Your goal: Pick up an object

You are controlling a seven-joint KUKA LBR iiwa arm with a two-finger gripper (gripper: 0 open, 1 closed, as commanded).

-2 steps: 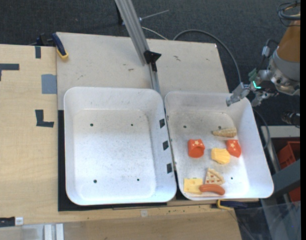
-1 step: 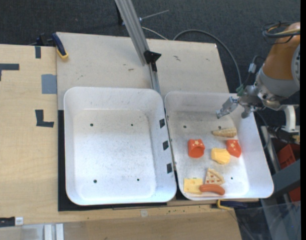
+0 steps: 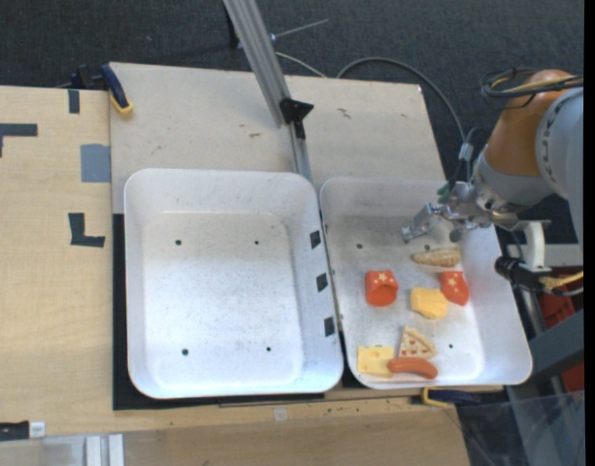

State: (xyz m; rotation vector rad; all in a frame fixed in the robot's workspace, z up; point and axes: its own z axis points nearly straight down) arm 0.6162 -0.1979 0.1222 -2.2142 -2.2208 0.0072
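White bins sit side by side on the tabletop (image 3: 210, 124), with the arm over the right one.
Left bin (image 3: 219, 192); right bin (image 3: 375, 212) holding a red piece (image 3: 380, 287), yellow cheese block (image 3: 430, 304), pizza slice (image 3: 416, 343) and sausage (image 3: 412, 367). End effector (image 3: 435, 223) hovers just above a tan bread piece (image 3: 437, 256), nothing seen between its fingers; how wide they stand I cannot tell.

Grey arm (image 3: 569, 153), orange wrist band (image 3: 515, 139), metallic hand (image 3: 435, 219)
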